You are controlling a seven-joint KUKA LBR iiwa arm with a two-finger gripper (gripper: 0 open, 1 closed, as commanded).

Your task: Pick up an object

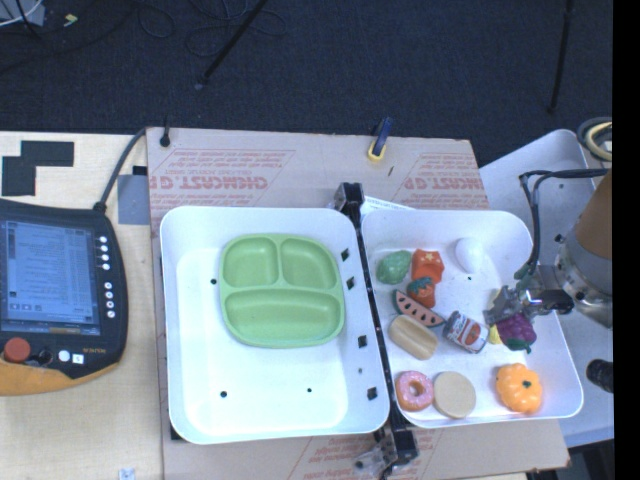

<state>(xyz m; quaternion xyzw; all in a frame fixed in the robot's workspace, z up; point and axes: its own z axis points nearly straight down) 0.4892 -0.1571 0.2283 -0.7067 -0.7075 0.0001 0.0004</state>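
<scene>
I'm low over the right bin (545, 258) with my gripper (508, 306) just above the purple grapes (517, 330), which lie by the bin's right side, touching or nearly so. I cannot tell how my jaws stand. A small can (465, 331) sits just left; an orange pumpkin (518, 387) lies below. The green divided plate (281, 290) rests in the left bin (190, 388).
</scene>
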